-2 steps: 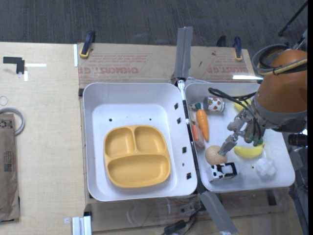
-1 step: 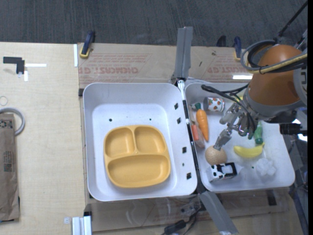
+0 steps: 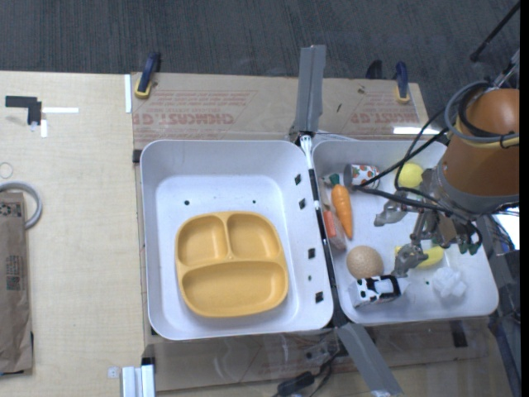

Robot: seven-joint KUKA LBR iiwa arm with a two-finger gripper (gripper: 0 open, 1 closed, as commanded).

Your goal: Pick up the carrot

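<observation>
While the tapered orange carrot (image 3: 342, 211) lies free, whether the metal hand (image 3: 407, 236) gapes is unclear.

Arm (image 3: 483, 151) enters from the right side, grey links with the orange band sitting high at the right edge, wrist pitched down and reaching left. Black cables loop off the wrist and trail left and up-right. Gripper (image 3: 405, 238) hangs below the wrist, pointing down and slightly left, metal linkage visible, one finger (image 3: 387, 217) angled out to the left, the other (image 3: 407, 259) lower down. Fingers are spread apart, nothing visible between them. Tool end sits low, close to the surface underneath; contact can't be judged from this angle.
</observation>
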